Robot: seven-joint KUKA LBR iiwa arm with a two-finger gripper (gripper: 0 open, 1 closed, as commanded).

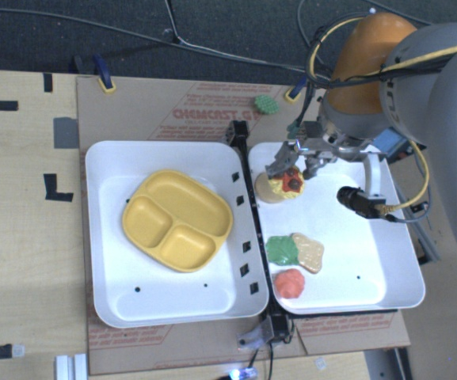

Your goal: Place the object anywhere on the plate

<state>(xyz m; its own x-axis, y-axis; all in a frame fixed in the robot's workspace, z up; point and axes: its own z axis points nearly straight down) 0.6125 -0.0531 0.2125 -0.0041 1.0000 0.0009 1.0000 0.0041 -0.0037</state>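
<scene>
Toy food [285, 185], yellow with a red top, sits at the left wall of the right bin [386, 291], and my gripper [295, 167] hangs spread around it, not clamped. Closing off-centre could squirt it against the wall; the plate [177, 220] waits in the left bin [105, 291].

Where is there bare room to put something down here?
The yellow plate has three bare compartments. In the right bin, bare floor lies right of the green toy, beige toy and red toy. It is crowded at the gripper, over a small yellow-and-red toy.
</scene>
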